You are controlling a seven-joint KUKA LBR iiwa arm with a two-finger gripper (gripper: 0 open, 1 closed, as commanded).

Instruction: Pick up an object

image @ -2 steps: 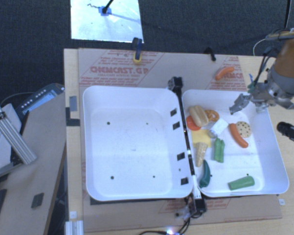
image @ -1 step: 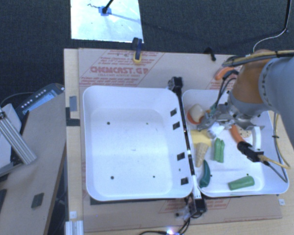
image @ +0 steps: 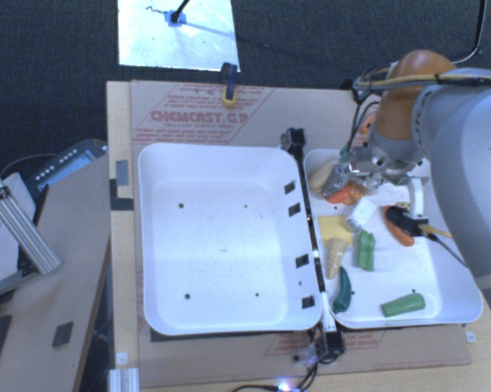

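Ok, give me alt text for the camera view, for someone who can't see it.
The arm's tool hangs low over an orange object at the far end of the right bin, which also holds a green cylinder, a green block and a yellow wedge. The left bin sits beside it.

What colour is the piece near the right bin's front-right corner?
Green piece; camera view shows it best.

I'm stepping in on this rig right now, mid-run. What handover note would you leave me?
End effector: low over the far left part of the right bin, at an orange item; its grip is not readable from this view.
Things: green cylinder, green block and yellow piece lie in the same bin.
Done: nothing visibly lifted.
Left: secure one object and raise it.
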